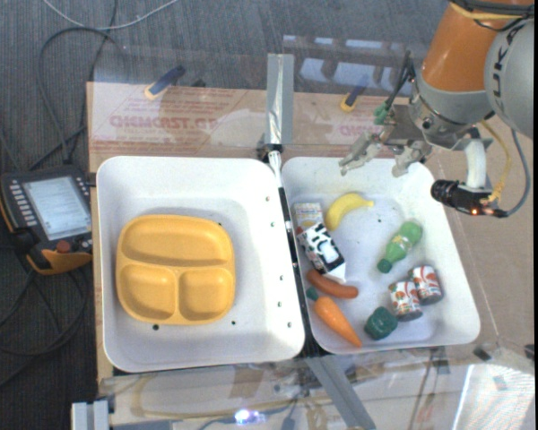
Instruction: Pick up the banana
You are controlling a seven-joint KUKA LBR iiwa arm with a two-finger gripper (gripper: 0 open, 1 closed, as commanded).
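A yellow banana lies in the right bin, near its back left part, beside a small carton. My gripper hangs above the bin's back edge, up and to the right of the banana. Its two fingers stand apart, open, with nothing between them.
The right bin also holds a black-and-white carton, a green bottle, two cans, a sausage, a carrot and a dark green piece. A yellow divided tray fills the left bin. A teach pendant lies left of the bench.
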